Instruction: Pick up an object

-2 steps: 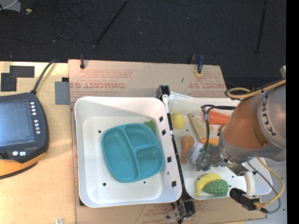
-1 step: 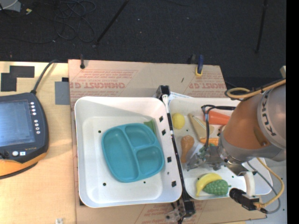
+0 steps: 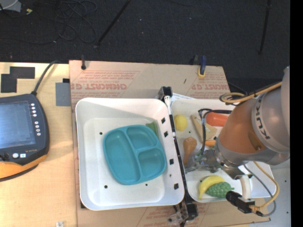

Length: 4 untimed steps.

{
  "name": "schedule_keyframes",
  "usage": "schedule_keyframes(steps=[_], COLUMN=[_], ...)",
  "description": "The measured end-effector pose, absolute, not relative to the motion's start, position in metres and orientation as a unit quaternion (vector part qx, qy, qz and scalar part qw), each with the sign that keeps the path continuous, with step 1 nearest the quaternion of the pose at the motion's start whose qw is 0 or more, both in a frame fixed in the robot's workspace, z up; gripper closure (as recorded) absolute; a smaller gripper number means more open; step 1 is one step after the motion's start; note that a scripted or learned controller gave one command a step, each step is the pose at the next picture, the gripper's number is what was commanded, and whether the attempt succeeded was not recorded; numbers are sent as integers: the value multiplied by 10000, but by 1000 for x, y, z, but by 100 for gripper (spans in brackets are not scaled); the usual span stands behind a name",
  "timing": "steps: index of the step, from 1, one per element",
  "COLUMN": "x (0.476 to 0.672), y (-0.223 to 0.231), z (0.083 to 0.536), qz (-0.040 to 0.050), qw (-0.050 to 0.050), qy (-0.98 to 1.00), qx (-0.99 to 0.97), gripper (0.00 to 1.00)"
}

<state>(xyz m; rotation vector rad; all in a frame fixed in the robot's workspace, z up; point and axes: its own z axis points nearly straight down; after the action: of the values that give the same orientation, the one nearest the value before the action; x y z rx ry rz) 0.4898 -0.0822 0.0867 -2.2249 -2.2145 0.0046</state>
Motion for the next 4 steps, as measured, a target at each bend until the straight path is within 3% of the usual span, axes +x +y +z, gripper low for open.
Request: schedule_keyframes(steps=[1, 2, 3, 4], x=[477, 474, 493, 511], y=[-8, -97, -105, -161], z=[193, 148, 84, 88], qz=[-18, 26, 12, 13], qw=[-26, 22, 19, 3], qy=[-7076, -7045, -7067, -7063], qx=[-7066, -7097, -7075, -7079], gripper=[0, 0, 0, 0])
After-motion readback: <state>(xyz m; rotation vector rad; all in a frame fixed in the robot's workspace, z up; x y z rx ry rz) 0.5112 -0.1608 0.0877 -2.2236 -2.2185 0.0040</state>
